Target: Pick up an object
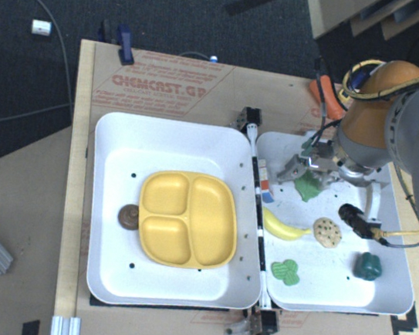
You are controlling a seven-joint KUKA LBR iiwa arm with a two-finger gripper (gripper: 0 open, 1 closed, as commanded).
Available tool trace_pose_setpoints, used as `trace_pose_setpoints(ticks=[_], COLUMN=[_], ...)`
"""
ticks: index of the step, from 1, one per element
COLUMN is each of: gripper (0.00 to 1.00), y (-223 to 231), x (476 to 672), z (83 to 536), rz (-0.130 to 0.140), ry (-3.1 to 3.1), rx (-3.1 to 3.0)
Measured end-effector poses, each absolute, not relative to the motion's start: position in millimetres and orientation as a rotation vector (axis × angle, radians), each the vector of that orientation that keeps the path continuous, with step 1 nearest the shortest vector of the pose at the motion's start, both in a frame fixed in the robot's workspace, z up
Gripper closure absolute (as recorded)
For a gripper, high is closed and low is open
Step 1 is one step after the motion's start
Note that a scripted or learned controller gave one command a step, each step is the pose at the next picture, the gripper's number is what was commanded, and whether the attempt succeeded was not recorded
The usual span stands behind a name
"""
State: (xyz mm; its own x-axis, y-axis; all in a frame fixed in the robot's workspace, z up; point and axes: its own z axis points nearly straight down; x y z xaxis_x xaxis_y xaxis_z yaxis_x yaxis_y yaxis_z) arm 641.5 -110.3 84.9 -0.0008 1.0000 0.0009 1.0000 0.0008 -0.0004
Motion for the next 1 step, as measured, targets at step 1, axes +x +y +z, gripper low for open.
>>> trace_pose_setpoints(ticks=[1], gripper=[0.00], y=[-161.4], x=[666.9], z=[103.5], rz=[-0.001], ry=[-2.224], rx=[-2.225])
